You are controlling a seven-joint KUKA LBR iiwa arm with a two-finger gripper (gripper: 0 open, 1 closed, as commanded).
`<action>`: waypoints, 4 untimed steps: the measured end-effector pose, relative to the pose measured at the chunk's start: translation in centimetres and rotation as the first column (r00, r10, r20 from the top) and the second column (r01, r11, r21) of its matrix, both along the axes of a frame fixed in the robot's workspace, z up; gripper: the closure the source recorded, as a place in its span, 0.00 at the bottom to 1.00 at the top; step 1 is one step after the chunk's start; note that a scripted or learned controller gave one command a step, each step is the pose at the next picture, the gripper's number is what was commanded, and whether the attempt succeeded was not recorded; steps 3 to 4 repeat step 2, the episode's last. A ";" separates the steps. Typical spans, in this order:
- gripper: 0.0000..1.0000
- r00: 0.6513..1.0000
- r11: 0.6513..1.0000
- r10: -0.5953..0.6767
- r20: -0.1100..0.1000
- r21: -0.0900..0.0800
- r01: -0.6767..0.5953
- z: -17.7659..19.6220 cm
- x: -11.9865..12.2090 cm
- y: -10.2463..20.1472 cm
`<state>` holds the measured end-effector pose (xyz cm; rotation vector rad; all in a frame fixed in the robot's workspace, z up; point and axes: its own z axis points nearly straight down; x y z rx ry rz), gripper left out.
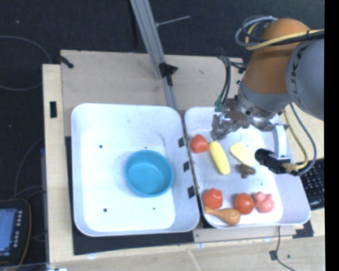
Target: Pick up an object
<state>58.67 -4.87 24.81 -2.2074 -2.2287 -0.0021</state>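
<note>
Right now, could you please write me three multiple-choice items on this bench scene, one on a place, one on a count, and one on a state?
1. Where is the blue bowl?
A. In the left bin
B. In the right bin
C. On the bench outside both bins

2. How many things lie in the left bin?
A. One
B. Three
C. Five

3. Where does the gripper stand?
A. Over the left bin
B. Over the far part of the right bin, above the yellow corn cob
C. Off the bench

Key: 1 A, the bowl sits inside the left bin's white walls. 2 A, the bowl is its sole content. 3 B, it hangs at the right bin's far edge.
</note>
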 end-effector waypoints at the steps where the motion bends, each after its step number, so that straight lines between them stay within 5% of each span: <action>1: 1.00 1.000 1.000 -0.002 -0.002 -0.003 0.002 -1.1 -0.5 5.0; 2: 1.00 1.000 1.000 0.001 0.000 -0.001 -0.001 -0.7 -1.0 9.5; 4: 1.00 1.000 1.000 0.001 0.000 -0.001 -0.001 -0.7 -1.0 9.5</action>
